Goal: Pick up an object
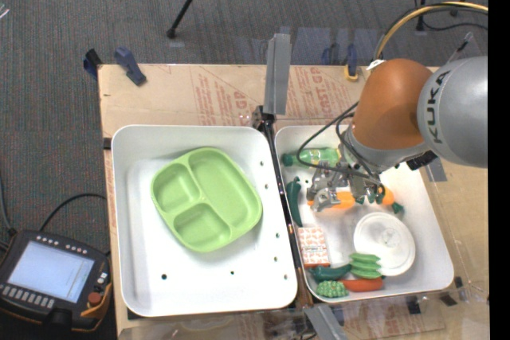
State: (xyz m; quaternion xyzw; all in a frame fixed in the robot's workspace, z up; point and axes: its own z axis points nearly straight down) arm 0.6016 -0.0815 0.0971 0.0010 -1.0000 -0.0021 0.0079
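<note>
1. From my console I see the arm (446,111) coming in from the right edge of the frame, its grey link lying across the upper right and its orange band (392,103) bulging over the back of the right bin (441,243).
2. The wrist points down and toward the left, putting the gripper (339,189) low over the upper middle of that bin, just above an orange object (351,199) lying there.
3. I cannot tell how the pincer stands: the metal parts and cables around it blur together, and nothing I can make out sits clearly in its grasp.
4. Black letters on the grey link read "KUKA", running vertically near the right edge. Red printing on the brown board (199,95) behind the bins is mirrored and too faint for me to read.
5. The left bin (131,251) holds a light green divided plate (206,198) with three compartments, turned at an angle near the bin's centre.
6. In the right bin, a green bottle (319,156) lies at the upper left, just beside the gripper.
7. A dark green piece (294,199) lies along the left wall, and below it a small red and white packet (312,245).
8. A white round lid (384,242) sits at the lower right.
9. Along the bottom edge lie green toy vegetables (351,273), with a red one among them.
10. A handheld control pendant (52,276) rests at the lower left of the frame, off the bench.
</note>
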